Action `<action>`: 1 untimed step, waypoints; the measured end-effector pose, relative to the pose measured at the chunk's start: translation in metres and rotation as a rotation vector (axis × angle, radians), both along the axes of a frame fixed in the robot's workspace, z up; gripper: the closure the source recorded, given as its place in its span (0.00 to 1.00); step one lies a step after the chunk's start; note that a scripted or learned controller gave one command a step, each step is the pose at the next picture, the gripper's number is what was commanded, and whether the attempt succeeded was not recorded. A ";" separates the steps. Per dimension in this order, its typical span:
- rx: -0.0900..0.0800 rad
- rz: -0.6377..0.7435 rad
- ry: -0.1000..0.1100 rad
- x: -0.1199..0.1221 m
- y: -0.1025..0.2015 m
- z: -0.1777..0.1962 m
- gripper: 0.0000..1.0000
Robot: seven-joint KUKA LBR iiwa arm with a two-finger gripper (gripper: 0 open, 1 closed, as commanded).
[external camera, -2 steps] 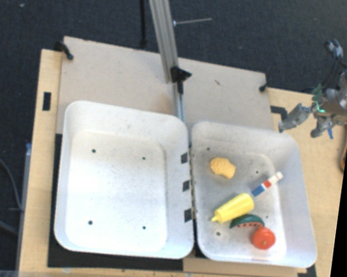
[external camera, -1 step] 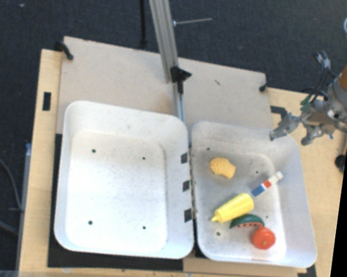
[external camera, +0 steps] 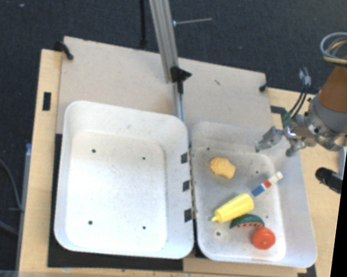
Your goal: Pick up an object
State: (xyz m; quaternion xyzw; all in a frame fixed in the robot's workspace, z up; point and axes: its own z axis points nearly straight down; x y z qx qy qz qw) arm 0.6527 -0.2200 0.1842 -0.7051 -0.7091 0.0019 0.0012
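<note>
The claw point(external camera: 280, 142) hangs released and holding nothing over the right bin point(external camera: 307, 214) at its two o'clock corner, and the nearest pick, a small red-white-and-blue tube point(external camera: 267, 185), lies just toward six o'clock, its long axis running one-to-seven

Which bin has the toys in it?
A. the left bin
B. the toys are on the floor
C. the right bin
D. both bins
C. The yellow bottle, the red ball, the yellow lump and the small tube all lie in the right bin, near the claw.
</note>
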 end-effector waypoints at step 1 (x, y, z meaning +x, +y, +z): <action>0.000 -0.006 0.001 -0.007 -0.003 -0.061 0.00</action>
